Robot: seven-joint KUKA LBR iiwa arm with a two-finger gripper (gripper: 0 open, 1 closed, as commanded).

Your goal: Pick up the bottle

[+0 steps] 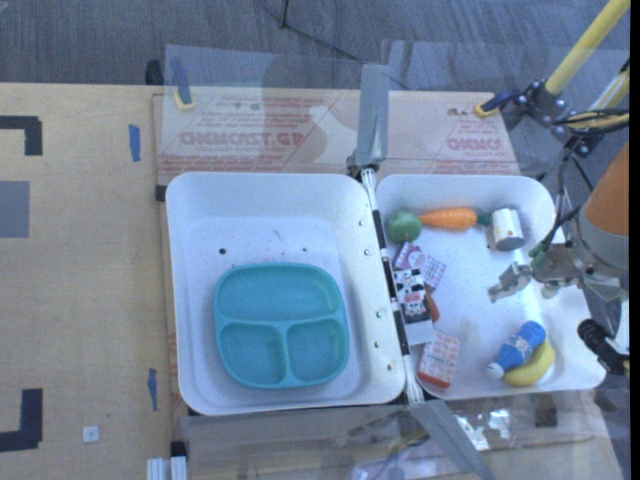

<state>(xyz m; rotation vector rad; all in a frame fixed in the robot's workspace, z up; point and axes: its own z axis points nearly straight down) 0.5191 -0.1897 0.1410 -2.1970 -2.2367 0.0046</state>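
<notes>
1. Two shallow white bins sit side by side on the tabletop (80, 268): the left bin (190, 218) and the right bin (470, 193), their inner rims meeting along the middle.
2. The left bin holds a teal divided plate (281, 324) with three compartments, lying flat toward the near side of the bin.
3. The bottle (518, 348), blue with a white cap and a light label, lies on its side in the near right part of the right bin, cap pointing left and toward the near edge.
4. A yellow banana (533, 367) lies right against the bottle on its near right side, touching it.
5. The claw (510, 283) hangs over the right side of the right bin, on the far side of the bottle and apart from it; nothing sits between its fingers. Whether those fingers are apart or together I cannot tell from this angle.
6. The arm (610, 208) comes in from the right edge, its orange band showing above the wrist.
7. At the far end of the right bin lie a green ball-like fruit (404, 227), a carrot (448, 218) just right of it, and a small white-and-grey can (506, 228) further right.
8. Along the left wall of the right bin lie a few small printed packets (413, 283), and a red-and-white carton (438, 358) lies near the bin's near edge.
</notes>
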